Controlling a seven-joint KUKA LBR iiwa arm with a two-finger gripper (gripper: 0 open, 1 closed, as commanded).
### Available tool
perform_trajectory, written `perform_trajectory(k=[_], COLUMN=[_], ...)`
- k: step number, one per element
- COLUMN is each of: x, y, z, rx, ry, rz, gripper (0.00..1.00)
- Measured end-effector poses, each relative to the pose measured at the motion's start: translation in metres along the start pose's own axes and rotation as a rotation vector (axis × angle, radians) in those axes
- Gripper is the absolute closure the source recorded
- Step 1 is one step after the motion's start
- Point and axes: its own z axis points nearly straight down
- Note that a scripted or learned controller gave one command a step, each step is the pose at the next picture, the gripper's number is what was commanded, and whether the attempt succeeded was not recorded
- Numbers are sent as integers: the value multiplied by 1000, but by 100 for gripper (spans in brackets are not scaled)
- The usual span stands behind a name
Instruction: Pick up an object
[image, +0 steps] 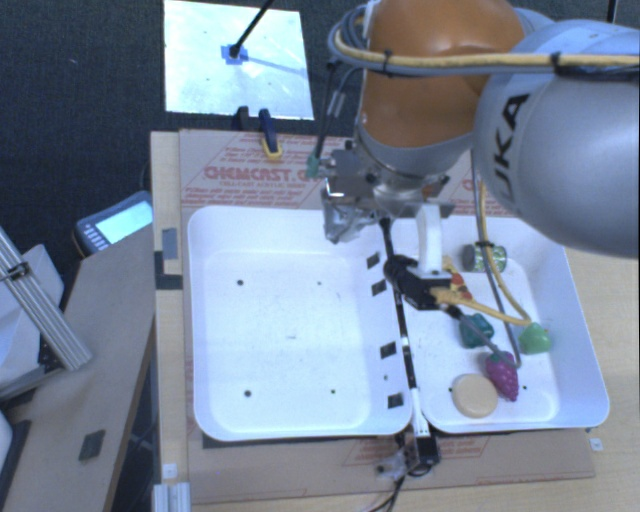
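Six small things lie in the right bin (586, 402), as the view shows it, and any one of them can serve the task. A tan disc (475, 396) lies flat near the front wall, with a purple piece (504, 377) touching it. A green piece (536, 339) and a teal piece (474, 328) are a little further back, near each other. An orange-yellow piece (456, 291) is close to the divider between the bins, and a small can (491, 258) lies on its side near the back wall. They are scattered loosely, I think because they were only dropped in, not arranged.

The gripper (343, 222) hangs above the back corner of the left bin (290, 330), just beside the divider and well apart from the disc and the purple piece. Whether it is released or clenched I cannot tell, because the arm (560, 130) covers it from above. I see nothing held in it. In my judgement the pick is not yet done, and the gripper must cross the divider to reach anything.

Both bins rest on a printed cardboard sheet (240, 172) on the worktop (165, 200), probably to keep them level.
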Motion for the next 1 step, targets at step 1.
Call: perform_trajectory(k=[1], x=[33], y=[36], z=[-44], rx=[-15], ry=[4], rz=[0], gripper=[100])
